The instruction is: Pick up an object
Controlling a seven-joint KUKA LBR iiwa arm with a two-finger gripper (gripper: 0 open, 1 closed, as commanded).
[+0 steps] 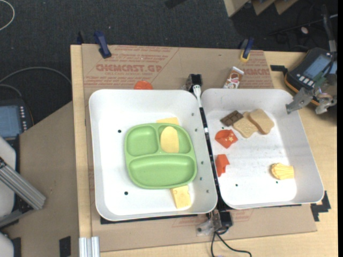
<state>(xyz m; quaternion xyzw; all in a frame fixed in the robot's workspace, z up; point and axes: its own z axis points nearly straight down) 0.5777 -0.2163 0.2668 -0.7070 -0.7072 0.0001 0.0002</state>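
The right bin (300, 159) holds a dark brown piece (231, 118), two tan bread slices (245, 127) (261, 120), a red piece (226, 137), a second red piece (221, 164) by the bin's left wall, and a yellow ridged piece (282, 171). My gripper (298, 104) hangs at the right bin's far right rim, grey and partly cut off by the frame's edge. It is above and to the right of the bread slices, and nothing shows in it.
The left bin (104, 143) carries a green divided plate (159, 165) with a yellow item (169, 139) in one compartment. A yellow block (181, 196) lies at the plate's near edge. A small carton (233, 78) and blue clamps (102, 44) sit behind the bins.
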